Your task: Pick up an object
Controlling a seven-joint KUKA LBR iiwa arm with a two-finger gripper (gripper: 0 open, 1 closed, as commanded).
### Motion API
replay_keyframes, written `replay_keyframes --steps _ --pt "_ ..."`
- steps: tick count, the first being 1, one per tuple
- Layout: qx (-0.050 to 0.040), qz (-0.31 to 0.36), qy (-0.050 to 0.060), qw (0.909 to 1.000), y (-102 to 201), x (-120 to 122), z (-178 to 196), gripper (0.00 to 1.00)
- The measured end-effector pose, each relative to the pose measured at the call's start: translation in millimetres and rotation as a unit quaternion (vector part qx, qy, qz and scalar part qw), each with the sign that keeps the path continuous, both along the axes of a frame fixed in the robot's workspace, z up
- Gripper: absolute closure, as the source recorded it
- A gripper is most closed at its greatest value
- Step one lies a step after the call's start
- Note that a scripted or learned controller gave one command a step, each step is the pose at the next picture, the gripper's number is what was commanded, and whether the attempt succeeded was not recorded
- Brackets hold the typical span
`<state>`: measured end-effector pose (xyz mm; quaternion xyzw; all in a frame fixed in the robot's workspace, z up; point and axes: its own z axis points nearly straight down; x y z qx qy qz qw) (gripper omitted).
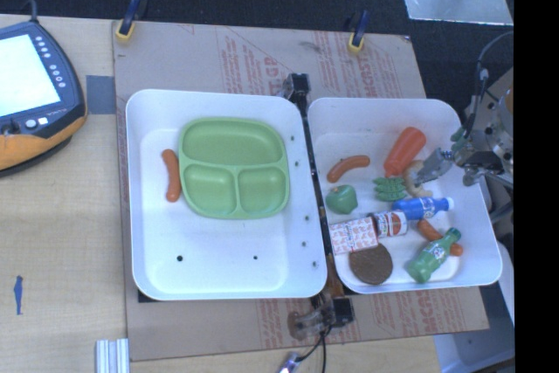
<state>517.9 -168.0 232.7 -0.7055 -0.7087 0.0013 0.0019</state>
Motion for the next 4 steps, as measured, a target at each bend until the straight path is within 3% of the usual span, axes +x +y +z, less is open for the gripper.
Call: replay_keyframes --steps 1,2,3,4 --pt "-0.0014 0.0 -0.001 1.0 -44.5 76.4 -129.5 0.0" --pt "-0.0028 0.002 -0.005 1.0 8.5 120.4 -137.0 0.0" --pt "-0.0019 0.001 0.008 1.0 23.7 134.9 -140.1 0.0" --pt "-0.0016 0.001 0.014 0.9999 21.5 132.7 -130.8 1.0"
